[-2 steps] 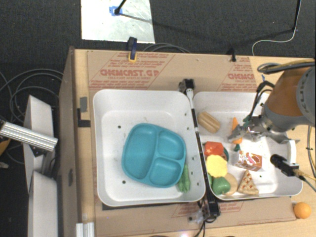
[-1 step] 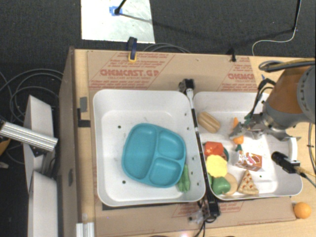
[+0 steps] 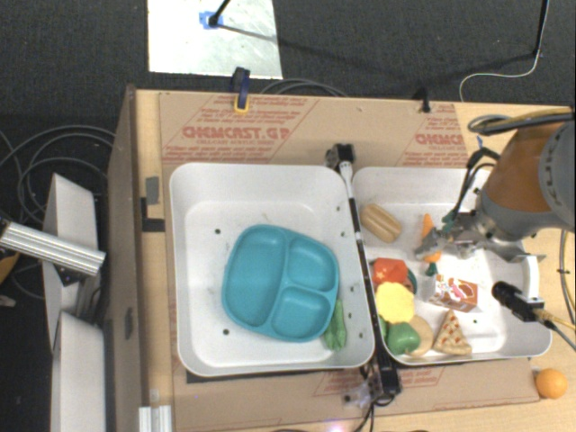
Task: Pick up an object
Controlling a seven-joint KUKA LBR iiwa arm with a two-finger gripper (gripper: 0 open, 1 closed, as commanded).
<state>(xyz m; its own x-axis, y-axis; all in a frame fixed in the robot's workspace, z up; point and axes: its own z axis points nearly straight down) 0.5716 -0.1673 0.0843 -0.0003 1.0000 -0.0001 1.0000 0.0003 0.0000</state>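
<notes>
Camera view is showing the gripper (image 3: pixel 438 244) hanging over the right bin (image 3: pixel 409 185), just beside an orange carrot piece (image 3: pixel 427 224); whether it is open, closed or gripping anything cannot be told. Against that bin, a bread roll (image 3: pixel 381 222) is lying near its left wall, a pizza slice (image 3: pixel 450 333) is sitting toward its near edge, and a blue divided plate (image 3: pixel 280 283) is resting in the left bin (image 3: pixel 261 187) alongside.
</notes>
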